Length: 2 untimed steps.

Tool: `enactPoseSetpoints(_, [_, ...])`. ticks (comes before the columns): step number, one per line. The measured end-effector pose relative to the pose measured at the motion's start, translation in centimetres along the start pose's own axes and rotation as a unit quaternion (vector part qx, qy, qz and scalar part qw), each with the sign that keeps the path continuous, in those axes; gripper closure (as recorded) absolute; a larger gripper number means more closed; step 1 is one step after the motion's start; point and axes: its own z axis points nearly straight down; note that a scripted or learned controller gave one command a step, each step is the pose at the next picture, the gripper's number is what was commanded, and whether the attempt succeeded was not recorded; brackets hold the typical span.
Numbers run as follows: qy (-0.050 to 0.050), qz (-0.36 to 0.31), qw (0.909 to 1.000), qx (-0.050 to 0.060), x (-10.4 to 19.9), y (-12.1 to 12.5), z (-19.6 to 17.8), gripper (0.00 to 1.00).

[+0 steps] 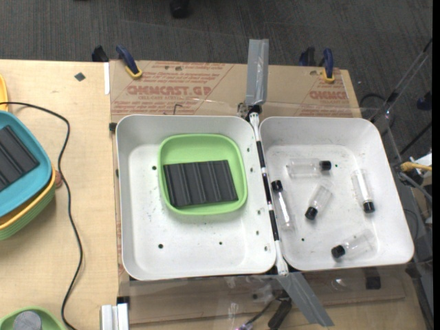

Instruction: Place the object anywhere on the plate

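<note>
Gripper state: cannot be told.

Item 1, right bin [393,184]: white, shallow. Five clear vials with black caps are held in it, all lying flat.
- first vial [308,167], at 12 o'clock of the bin floor, laid crosswise, cap towards 3 o'clock.
- second vial [361,188], at 3 o'clock, cap towards 6 o'clock.
- third vial [318,200], near the centre, tilted, cap towards 7 o'clock.
- fourth vial [354,243], at 5 o'clock, cap towards 8 o'clock.
- fifth vial [281,205], laid along the wall at 9 o'clock, cap towards 12 o'clock.
All five are apart from one another.

Item 2, left bin [130,198]: white, set touching the right bin at its 9 o'clock side. A green plate [175,148] is seated in its upper half. A dark ribbed mat [201,183] is laid on the plate. None of the vials is on the plate.

Item 3, surroundings: brown cardboard [172,84] is spread under both bins and pinned at 12 o'clock by two blue clamps [128,59]. A teal tray [31,177] and a black cable [69,205] are noted on the wooden bench [41,95] at 9 o'clock.
</note>
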Motion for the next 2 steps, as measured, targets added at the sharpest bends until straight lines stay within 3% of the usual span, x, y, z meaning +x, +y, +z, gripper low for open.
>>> enactPoseSetpoints(1, [0.001,-0.002,1.0,-0.001,0.0,0.0,-1.5,0.0])
enactPoseSetpoints(2, [0.0,0.0,1.0,0.0,0.0,0.0,0.8,0.0])
